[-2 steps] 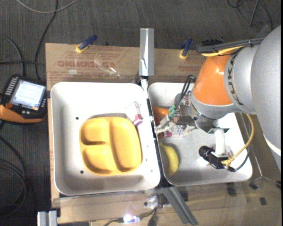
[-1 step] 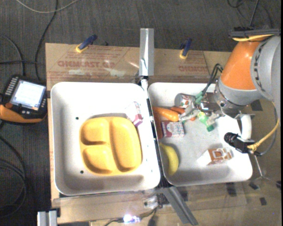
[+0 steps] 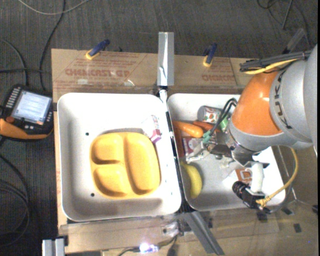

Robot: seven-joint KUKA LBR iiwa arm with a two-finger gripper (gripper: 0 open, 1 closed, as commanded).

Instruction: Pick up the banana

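The yellow banana (image 3: pixel 193 179) lies in the right bin (image 3: pixel 224 200), close to its left wall and near the front. My gripper (image 3: pixel 209 149) hangs under the orange-banded wrist, a little above and to the right of the banana, over a brown packet (image 3: pixel 189 143). Nothing can be seen held in it. The bulk of the arm hides the bin's right half.
An orange carrot (image 3: pixel 190 128) and a small can (image 3: pixel 207 112) lie at the back of the right bin. The left bin (image 3: pixel 74 116) holds a yellow divided tray (image 3: pixel 126 163) and a small pink-white wrapper (image 3: pixel 154 130). A teach pendant (image 3: pixel 25 112) sits at the far left.
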